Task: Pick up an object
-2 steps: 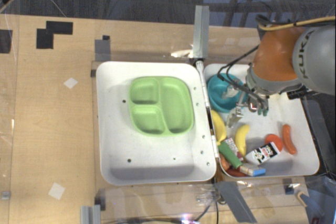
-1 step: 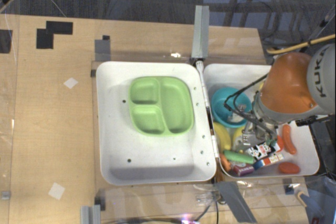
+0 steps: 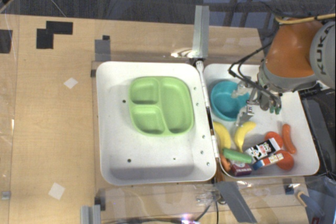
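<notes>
left bin (image 3: 113,165): green divided plate (image 3: 160,105) | right bin (image 3: 307,157): blue bowl (image 3: 227,99), two bananas (image 3: 233,136), green item (image 3: 237,155), red sausage (image 3: 289,139), red-and-black carton (image 3: 265,152) | end effector (image 3: 251,107): above right bin, beside bowl, over bananas | counter (image 3: 47,128): wood

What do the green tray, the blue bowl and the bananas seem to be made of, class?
Green tray: likely moulded plastic, matt, one even colour with soft rounded compartment edges.
Blue bowl: probably plastic too, smooth, evenly turquoise with a slight sheen.
Bananas: uniformly bright yellow with no spots, so perhaps toy plastic, though real fruit cannot be ruled out.
</notes>
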{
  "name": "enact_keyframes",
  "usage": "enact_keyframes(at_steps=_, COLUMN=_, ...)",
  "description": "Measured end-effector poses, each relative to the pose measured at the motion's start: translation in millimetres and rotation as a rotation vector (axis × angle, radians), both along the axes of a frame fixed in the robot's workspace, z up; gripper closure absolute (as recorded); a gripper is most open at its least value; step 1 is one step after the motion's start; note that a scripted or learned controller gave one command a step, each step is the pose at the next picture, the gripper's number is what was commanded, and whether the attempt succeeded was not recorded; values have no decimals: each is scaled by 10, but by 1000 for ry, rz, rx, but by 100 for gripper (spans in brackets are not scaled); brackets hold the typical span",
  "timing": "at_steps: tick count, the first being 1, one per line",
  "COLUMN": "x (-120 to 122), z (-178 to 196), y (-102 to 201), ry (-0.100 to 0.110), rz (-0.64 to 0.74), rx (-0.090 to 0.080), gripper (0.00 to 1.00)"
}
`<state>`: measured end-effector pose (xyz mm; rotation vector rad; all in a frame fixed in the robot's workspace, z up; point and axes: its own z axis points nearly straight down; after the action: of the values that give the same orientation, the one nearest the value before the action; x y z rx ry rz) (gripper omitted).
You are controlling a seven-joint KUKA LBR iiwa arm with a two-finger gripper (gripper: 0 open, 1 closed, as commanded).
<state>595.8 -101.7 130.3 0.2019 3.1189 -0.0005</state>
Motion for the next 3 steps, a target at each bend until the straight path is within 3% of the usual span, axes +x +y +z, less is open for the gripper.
enact_keyframes(at_steps=1, x=250, z=-392, y=111, ry=-2, rz=-83, rx=1, gripper=0)
enact_keyframes(at_steps=2, x=-274, z=-388, y=169, ry=-3, rz=-188, rx=2, gripper=0)
enact_keyframes(at_steps=3, x=-188, z=-194, y=181, ry=-33, rz=-181, rx=2, gripper=100)
